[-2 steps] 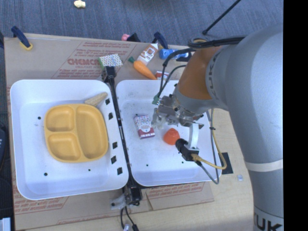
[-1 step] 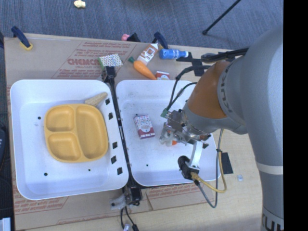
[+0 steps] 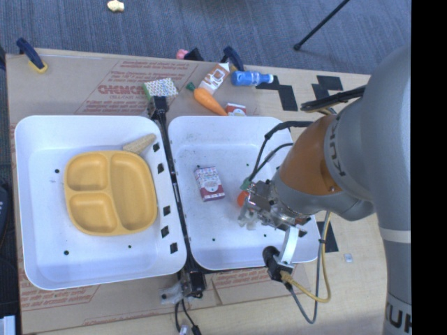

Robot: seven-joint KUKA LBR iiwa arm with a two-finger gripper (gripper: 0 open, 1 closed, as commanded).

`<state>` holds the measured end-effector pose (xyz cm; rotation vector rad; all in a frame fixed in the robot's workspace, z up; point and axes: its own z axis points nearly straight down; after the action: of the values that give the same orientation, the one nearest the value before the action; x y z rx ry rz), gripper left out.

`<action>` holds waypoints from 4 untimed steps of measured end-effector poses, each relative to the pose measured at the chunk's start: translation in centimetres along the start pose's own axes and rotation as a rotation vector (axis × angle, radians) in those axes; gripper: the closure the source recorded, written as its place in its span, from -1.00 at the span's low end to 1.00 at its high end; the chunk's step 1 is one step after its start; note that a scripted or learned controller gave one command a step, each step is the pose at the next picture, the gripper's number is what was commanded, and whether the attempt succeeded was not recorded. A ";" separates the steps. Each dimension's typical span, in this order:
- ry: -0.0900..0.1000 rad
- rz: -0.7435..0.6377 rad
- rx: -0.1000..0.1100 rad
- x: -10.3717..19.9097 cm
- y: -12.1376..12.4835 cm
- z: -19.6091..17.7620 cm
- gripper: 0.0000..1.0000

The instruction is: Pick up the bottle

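At the left of the frame, the left bin [image 3: 28, 187] holds a yellow divided plate [image 3: 110, 190] with a tan scrap [image 3: 140, 144] at its upper edge, and neither should matter here. Above it, the cardboard under the bins [image 3: 91, 93] carries faded red print; it seems to begin "CHEMC", though I would not swear to the letters. Moving right, a small red and white carton [image 3: 209, 183] lies flat in the right bin [image 3: 209, 250], its label too small to read. Behind that bin, toward the upper middle of the frame, lie an orange carrot [image 3: 209, 101] and two bottles outside the bins: a white one with an orange label [image 3: 215, 77] and a blue one [image 3: 250, 79]. Right of centre the gripper [image 3: 255, 211] sits low in the right bin beside something orange [image 3: 242, 198], and whether the claw is spread or pinched I cannot tell. The main risk, I judge, is a wrong target: the arm is working inside the bin while both bottles lie well apart from it, so a close here could take the orange item or nothing.
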<state>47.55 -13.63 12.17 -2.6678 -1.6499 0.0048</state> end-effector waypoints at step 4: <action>0.002 0.900 0.001 -6.2 4.2 2.0 1.00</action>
<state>48.54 -21.04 10.10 -3.1196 -0.3251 0.0057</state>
